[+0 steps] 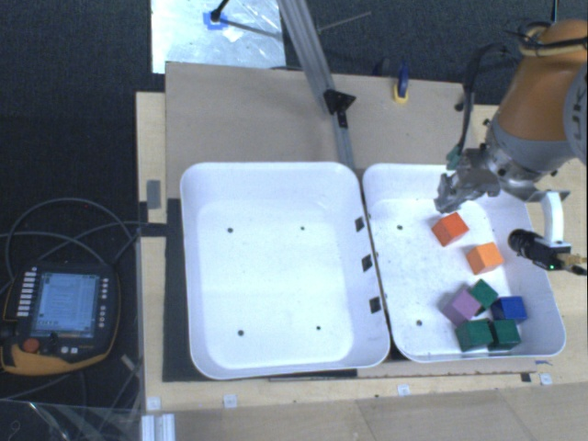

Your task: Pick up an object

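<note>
My gripper point(452, 197) hangs over the far part of the right bin point(404, 274), just above and to the left of an orange-red block point(449, 229). I see nothing between its fingers. A lighter orange block point(483, 258) lies a little nearer and to the right. Toward the bin's near right corner sits a cluster: a purple block point(461, 306), a green block point(484, 293), a blue block point(509, 309) and two dark green blocks point(487, 335).
The left bin point(266, 274) stands beside the right one, joined by black clips point(367, 263). A slanted metal pole point(312, 53) crosses the back of the bench. A teach pendant point(60, 315) lies on the floor at the left.
</note>
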`<state>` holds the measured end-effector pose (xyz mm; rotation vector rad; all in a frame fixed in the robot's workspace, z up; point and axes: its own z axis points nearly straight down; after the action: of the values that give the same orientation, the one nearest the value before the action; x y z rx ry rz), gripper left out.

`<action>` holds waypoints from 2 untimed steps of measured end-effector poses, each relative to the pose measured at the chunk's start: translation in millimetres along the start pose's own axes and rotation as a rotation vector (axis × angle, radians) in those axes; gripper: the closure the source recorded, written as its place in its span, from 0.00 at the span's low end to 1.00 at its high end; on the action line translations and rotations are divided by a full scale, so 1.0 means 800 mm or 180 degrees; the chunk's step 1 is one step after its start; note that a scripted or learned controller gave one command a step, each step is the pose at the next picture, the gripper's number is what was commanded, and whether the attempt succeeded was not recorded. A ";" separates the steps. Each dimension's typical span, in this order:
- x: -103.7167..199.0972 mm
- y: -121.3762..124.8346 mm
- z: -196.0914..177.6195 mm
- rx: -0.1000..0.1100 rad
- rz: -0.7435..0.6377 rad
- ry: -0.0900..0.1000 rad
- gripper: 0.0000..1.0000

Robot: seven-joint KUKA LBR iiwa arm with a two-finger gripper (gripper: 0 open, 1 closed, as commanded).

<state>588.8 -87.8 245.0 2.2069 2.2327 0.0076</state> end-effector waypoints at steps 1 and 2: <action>0.067 0.040 -0.001 0.0002 0.0000 0.0001 1.00; 0.129 0.066 0.017 0.0007 0.0006 -0.0003 1.00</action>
<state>640.3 15.8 231.5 2.2095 2.2312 0.0041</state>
